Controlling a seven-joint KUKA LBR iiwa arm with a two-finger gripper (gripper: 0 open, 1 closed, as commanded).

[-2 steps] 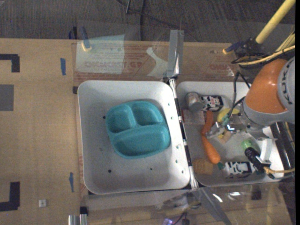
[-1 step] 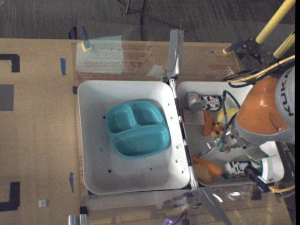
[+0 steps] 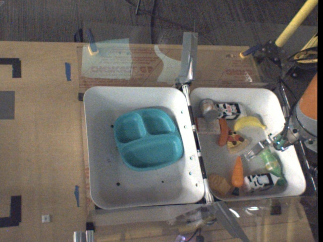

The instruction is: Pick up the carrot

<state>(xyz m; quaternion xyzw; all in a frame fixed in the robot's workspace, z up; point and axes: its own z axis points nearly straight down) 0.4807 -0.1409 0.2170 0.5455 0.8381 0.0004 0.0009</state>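
My tool (image 3: pixel 262 148) hangs spread and empty by the right bin's (image 3: pixel 287 107) right wall. The carrot (image 3: pixel 237 171) lies near its front edge — I'd descend straight, straddling its width.

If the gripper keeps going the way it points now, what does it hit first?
The gripper points toward the view's left, over the right white bin. Probably the small yellow-and-red pizza-slice toy comes first; the orange carrot lies off that line, nearer the camera. Height is unclear.

Soft, even light from overhead leaves both white bins (image 3: pixel 96 150) bright with faint shadows. A clear sheet (image 3: pixel 131 59) behind them catches pale glare. The whole frame is slightly grainy and soft.
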